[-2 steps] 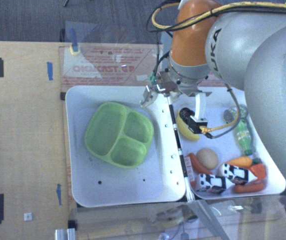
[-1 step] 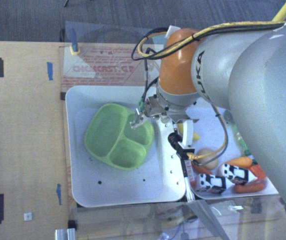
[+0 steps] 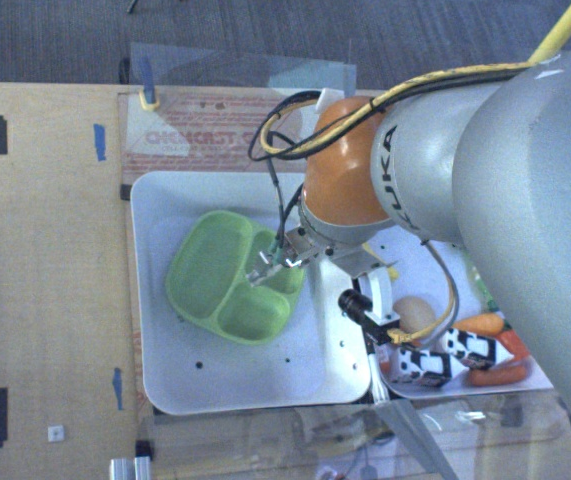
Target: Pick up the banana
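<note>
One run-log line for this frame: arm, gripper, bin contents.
arm: over bins' shared edge | gripper: above green divided plate, left bin | right bin: egg, carrot, cow toy | banana: unseen

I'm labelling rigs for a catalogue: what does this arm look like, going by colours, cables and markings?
The arm is bulky, rounded and light grey, with a glossy orange band above the wrist. Dark letters run along the grey shell beside the band. A yellow and black cable runs along it and loops near the wrist.
</note>
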### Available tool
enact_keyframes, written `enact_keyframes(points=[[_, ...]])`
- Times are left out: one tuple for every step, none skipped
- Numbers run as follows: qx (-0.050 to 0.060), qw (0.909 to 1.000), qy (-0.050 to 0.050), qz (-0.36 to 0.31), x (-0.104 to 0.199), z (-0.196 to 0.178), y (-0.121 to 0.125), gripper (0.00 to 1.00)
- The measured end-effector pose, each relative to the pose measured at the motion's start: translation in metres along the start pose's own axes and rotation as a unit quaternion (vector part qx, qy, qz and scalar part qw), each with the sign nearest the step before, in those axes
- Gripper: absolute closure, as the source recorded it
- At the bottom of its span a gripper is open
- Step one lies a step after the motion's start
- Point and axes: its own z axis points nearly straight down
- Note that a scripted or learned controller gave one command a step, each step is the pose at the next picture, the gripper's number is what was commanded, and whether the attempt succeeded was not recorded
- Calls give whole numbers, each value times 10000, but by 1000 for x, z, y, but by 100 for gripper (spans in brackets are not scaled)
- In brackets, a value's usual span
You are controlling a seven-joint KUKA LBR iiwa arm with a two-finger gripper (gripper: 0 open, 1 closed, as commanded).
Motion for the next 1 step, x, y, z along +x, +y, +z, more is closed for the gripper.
enact_keyframes(points=[[157,9986,62,-498,-20,-74,-21,0]])
